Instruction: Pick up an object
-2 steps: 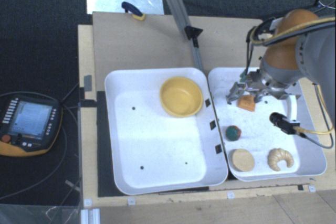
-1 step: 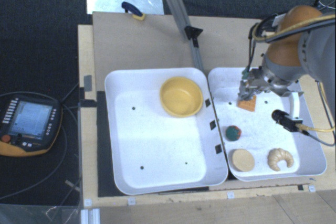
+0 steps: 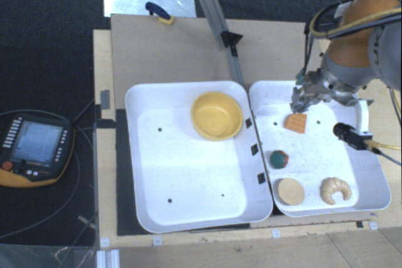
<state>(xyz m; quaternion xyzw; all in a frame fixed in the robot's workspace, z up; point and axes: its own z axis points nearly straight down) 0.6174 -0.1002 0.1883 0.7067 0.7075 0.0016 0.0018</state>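
Slippage is my worry: my end effector (image 3: 303, 101), its opening impossible to tell, hovers just above the flat orange waffle piece (image 3: 296, 123) in the right bin (image 3: 377, 194), which sits too low to pinch.

We see the grey arm (image 3: 383, 56) entering from the right, its orange band (image 3: 364, 28) sitting up and to the right of the pincer. Below the band the wrist angles down and leftward, ending in the pincer (image 3: 300, 103), which points downward. Dark cables loop over the band, above the pincer. A white bracket with a black cylinder juts out to the pincer's lower right.
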